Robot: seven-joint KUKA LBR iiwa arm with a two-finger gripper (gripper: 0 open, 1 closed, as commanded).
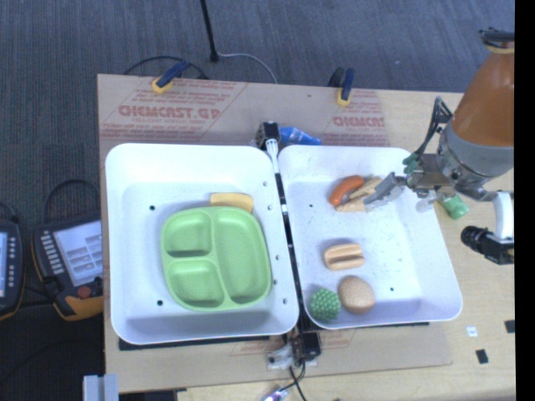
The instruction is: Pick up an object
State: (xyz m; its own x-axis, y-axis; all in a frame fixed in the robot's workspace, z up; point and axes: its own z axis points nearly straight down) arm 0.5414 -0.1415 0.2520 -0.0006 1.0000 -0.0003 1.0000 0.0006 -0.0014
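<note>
In the right bin (435, 266) lie a toy hot dog with an orange sausage (349, 190) at the back, a bun-shaped hot dog toy (343, 256) in the middle, a tan round roll (357, 293) and a green bumpy ball (325, 304) at the front. My gripper (385, 188) reaches in from the right, and its dark fingers sit right at the right end of the orange hot dog. The hot dog still rests on the bin floor.
The left bin (125, 224) holds a green divided tray (217, 256) and a small yellow block (231, 200) behind it. A blue item (298, 135) lies on the bench behind the bins. Clamps and cables sit along the back edge.
</note>
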